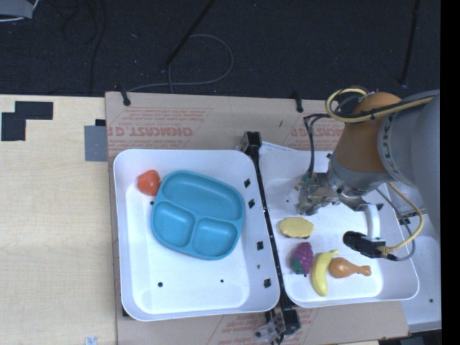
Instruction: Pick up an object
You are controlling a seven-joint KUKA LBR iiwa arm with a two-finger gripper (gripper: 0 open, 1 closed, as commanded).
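light: even, overhead, bright on white bins (133,264)
shadows: soft, faint
focus: slightly soft, low-res
background: dark above bins

the table (50,214) has a light wood top. on it lies a brown cardboard sheet (194,124) with red print, and on this sheet 2 shallow white bins stand side by side, the left bin (187,297) and the right bin (402,286), touching in the middle.
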